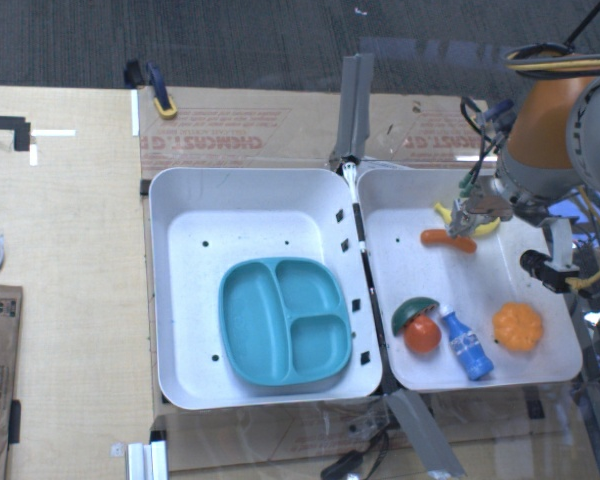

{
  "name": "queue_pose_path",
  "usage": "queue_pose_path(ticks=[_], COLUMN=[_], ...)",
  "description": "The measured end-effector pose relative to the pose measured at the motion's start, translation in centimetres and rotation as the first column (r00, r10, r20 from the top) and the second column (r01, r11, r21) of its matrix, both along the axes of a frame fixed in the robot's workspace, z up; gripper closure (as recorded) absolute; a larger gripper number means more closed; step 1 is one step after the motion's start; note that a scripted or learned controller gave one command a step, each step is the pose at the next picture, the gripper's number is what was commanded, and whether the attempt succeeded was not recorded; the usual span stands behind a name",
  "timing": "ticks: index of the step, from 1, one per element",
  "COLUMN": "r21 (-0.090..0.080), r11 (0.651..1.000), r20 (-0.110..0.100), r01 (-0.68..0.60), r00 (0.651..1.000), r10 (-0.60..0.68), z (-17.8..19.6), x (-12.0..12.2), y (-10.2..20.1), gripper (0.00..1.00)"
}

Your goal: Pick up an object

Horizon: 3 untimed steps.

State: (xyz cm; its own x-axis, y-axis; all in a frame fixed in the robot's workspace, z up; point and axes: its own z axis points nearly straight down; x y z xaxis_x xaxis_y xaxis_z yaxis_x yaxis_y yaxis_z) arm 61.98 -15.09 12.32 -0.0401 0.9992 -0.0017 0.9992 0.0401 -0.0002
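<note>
How far the gripper [467, 218] is spread cannot be told as it hangs at the carrot [448, 239], the arm [545, 133] bent down above the carrot.

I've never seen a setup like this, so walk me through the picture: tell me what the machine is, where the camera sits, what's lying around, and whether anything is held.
One camera looks down at a slant on a bench. The grey and orange machine at the right is a robot arm; its tool hangs low over the right bin. That bin holds a carrot, a banana partly behind the tool, a tomato, a blue bottle and an orange fruit. The left bin holds a teal divided plate. The tool sits right at the carrot and banana, but I cannot tell whether it grips either.
</note>
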Motion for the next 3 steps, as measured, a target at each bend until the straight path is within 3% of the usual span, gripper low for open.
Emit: queue_pose_path(ticks=[1,2,3], r21=[0.000,0.001,-0.001], r11=[1.000,1.000,1.000], r20=[0.000,0.001,0.003], r01=[0.000,0.025,0.023], r00=[1.000,1.000,1.000], r10=[0.000,-0.025,-0.023], z=[0.0,-3.1,-2.2], x=[0.0,1.8,1.9], y=[0.0,-1.4,-1.4], gripper=[0.00,0.00,1.00])
